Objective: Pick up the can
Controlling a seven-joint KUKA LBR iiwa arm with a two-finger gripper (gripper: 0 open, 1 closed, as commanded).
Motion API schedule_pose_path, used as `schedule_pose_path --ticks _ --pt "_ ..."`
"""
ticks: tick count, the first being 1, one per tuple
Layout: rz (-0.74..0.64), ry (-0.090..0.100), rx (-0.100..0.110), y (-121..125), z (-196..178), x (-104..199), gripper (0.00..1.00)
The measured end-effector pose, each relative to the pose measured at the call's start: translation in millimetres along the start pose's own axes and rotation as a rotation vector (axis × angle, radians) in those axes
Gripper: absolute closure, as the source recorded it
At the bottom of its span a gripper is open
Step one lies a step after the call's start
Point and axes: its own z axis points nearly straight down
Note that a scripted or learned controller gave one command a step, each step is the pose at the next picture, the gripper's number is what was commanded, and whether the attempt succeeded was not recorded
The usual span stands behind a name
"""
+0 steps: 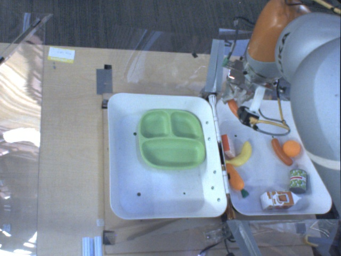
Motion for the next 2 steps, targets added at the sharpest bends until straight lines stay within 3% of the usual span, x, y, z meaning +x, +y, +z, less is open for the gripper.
schedule_pose_path --ticks 1,2 --pt "0.1 -0.002 0.004 -11 30 -131 1.0" --pt "0.18 -0.001 -0.002 5 -94 -66 1.0"
